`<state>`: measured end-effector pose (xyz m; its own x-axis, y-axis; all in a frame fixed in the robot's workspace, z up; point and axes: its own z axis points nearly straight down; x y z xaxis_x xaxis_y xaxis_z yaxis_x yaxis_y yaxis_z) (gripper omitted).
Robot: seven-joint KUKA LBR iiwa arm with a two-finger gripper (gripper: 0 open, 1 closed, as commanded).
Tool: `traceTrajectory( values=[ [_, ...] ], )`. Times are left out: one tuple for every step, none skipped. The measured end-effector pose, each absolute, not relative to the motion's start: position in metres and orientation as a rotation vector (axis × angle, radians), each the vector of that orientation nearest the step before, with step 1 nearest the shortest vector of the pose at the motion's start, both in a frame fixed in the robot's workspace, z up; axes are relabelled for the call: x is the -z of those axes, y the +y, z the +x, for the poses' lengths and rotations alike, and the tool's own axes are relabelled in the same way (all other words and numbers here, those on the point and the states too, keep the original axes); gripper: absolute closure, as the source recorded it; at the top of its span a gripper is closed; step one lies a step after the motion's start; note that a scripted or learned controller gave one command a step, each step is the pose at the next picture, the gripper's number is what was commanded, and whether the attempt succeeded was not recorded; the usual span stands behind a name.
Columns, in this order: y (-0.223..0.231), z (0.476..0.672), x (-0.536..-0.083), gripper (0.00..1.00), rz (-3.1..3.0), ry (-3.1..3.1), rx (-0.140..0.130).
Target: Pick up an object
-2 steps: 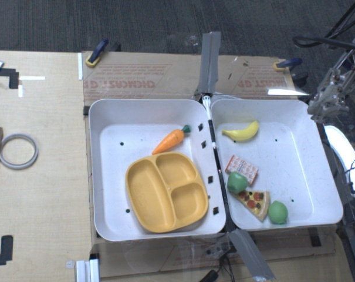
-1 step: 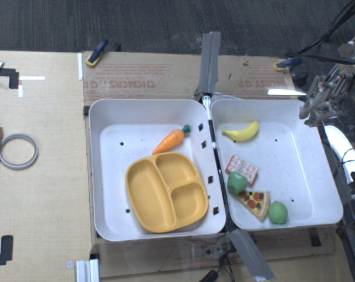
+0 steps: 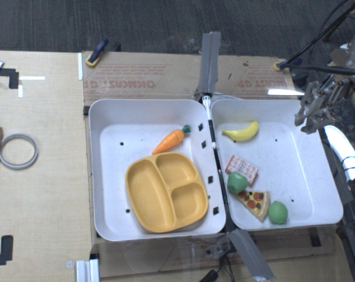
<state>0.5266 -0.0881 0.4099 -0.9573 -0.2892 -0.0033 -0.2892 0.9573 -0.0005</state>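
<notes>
- Gripper (image 3: 311,121) over the far right edge of the right bin (image 3: 300,216), nothing visibly held; opening cannot be told.
- Banana (image 3: 242,132) nearest candidate: directly left of the gripper, in the bin's far left part, long axis running left-right.
- Red carton (image 3: 242,170), green balls (image 3: 237,182) (image 3: 277,212) and pizza slice (image 3: 254,201) farther off, toward the near side.

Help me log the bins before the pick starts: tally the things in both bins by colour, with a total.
Orange: 1, the carrot
Yellow: 2, the divided plate and the banana
Green: 2, one ball and another
Red and white: 1, the small box
Mixed colours: 1, the pizza slice
Total: 7
</notes>
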Motion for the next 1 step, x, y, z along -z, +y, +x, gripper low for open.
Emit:
traceTrajectory(
  values=[
    [-0.0966, 0.5255, -0.4015, 1.00, -1.060, 2.954, 0.000]
  ],
)
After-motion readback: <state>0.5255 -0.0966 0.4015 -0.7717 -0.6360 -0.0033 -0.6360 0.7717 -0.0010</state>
